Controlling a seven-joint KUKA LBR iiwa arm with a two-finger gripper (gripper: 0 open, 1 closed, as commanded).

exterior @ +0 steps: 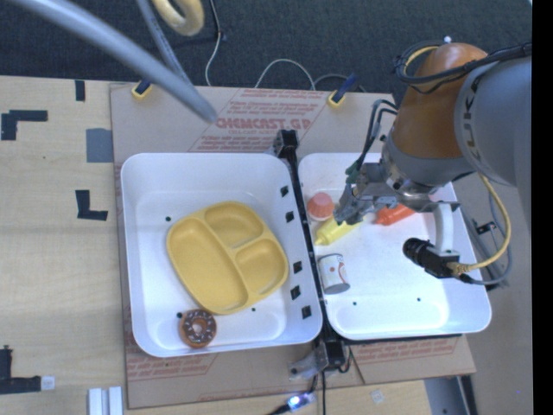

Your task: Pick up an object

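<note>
My gripper [352, 210] hangs low over the left part of the right bin [406, 309]. Just below its tip lies a yellow banana-like piece [333, 231], touching or nearly touching the fingers. A small pink-orange object [320, 204] sits left of the gripper by the divider. An orange carrot-like piece [395, 215] lies to its right, partly under the wrist. A small white can [333, 272] lies nearer the front.
The left bin [143, 232] holds a yellow divided plate [226, 253] and a chocolate donut [198, 328] at its front. A black divider [298, 232] separates the bins. The arm's grey body and cables [458, 258] cover the right bin's far right side.
</note>
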